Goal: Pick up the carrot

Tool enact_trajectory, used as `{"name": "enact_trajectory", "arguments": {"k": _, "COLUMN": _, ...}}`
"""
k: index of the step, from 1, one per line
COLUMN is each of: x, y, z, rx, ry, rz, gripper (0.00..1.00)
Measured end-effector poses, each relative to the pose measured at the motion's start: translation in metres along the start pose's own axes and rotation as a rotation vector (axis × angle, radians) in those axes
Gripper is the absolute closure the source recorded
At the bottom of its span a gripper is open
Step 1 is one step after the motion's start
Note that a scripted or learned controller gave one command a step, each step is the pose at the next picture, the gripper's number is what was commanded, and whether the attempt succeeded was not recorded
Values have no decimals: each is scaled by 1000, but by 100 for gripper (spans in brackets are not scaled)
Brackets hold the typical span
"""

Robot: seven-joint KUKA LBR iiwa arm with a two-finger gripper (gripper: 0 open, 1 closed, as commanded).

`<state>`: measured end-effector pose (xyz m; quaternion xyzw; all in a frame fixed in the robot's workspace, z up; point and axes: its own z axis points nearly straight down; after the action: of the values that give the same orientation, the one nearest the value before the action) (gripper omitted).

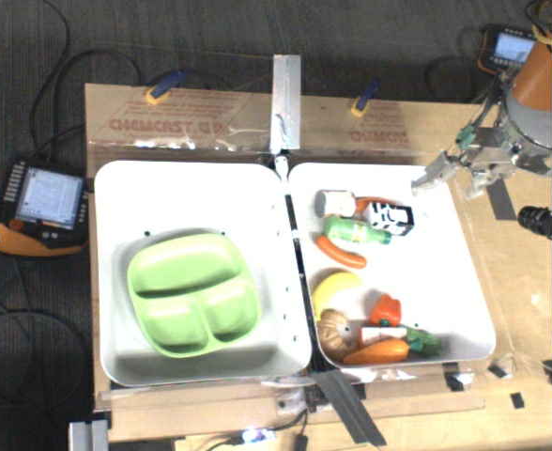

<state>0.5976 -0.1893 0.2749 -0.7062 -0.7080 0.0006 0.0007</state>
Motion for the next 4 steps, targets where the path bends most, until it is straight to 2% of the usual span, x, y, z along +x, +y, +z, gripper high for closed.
{"name": "enact_trajectory", "arguments": {"k": 1, "x": 36, "y": -56, "z": 130, "rx": 2, "ry": 2, "rz": -128, "gripper": 0}}
{"name": "enact_trajectory", "arguments": {"k": 2, "x": 78, "y": -110, "z": 186, "rx": -12, "ry": -6, "rz": -355, "gripper": 0}}
{"name": "enact_trajectory", "arguments": {"k": 3, "x": 79, "y": -109, "z": 176, "rx": -16, "ry": -5, "rz": -356, "gripper": 100}}
{"name": "enact_trajectory", "arguments": {"k": 4, "x": 58, "y": -114, "z": 31, "rx": -1, "ry": -1, "rz": -443, "gripper": 100}}
